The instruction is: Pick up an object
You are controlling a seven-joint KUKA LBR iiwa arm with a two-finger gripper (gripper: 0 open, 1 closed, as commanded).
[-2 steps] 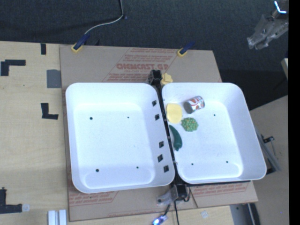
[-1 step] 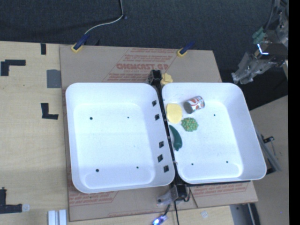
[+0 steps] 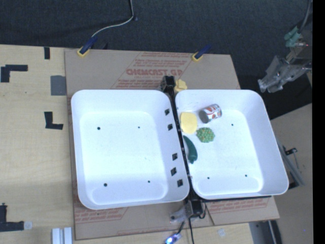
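In the right bin (image 3: 254, 187), four small objects lie close to its left wall. A pale yellow lemon-like piece (image 3: 188, 122) sits beside a small red and white can (image 3: 210, 113) lying on its side. Just below them are a round green bumpy ball (image 3: 205, 134) and a dark green elongated piece (image 3: 191, 150) against the divider. My gripper (image 3: 271, 79) hangs outside the bins, above and to the right of the right bin's far right corner, well away from every object and holding nothing that I can see.
The left bin (image 3: 122, 187) stands beside the right one on a cardboard sheet (image 3: 147, 70). Black clips (image 3: 176, 156) run along the shared wall. A yellow scrap (image 3: 181, 85) lies at the far end of the divider. A cable (image 3: 117, 24) trails at the back.
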